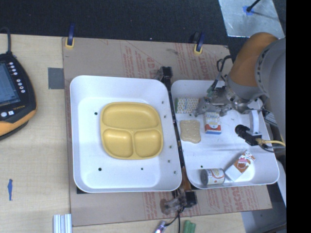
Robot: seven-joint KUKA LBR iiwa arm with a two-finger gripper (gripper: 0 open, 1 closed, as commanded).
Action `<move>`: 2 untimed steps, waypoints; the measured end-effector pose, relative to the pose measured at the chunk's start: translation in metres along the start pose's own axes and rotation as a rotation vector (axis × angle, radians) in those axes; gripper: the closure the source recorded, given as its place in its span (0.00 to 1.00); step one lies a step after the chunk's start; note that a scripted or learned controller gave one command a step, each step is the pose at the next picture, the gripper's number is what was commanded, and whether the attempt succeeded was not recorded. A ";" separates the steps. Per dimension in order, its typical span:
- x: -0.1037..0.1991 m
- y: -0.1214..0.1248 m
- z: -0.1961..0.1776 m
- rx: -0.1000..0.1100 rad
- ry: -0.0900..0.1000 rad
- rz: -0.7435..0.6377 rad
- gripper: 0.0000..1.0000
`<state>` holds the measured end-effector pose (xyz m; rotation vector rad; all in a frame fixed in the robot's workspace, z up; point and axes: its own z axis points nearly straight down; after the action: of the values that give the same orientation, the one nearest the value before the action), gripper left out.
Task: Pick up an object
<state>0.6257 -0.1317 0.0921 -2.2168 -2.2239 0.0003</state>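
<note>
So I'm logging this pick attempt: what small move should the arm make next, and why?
Probably a short straight descent. The gripper hangs right over the small red and white carton in the right bin, and nothing shows between its fingers yet. The tan sponge lies close on the carton's left, so coming down without drifting sideways seems safest.
</note>
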 end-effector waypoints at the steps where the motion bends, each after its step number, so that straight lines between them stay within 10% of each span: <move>1: 0.020 0.025 0.002 0.028 0.000 -0.001 0.00; 2: 0.014 -0.019 0.001 0.003 -0.002 -0.001 0.00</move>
<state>0.6069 -0.1179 0.0916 -2.2149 -2.2246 0.0052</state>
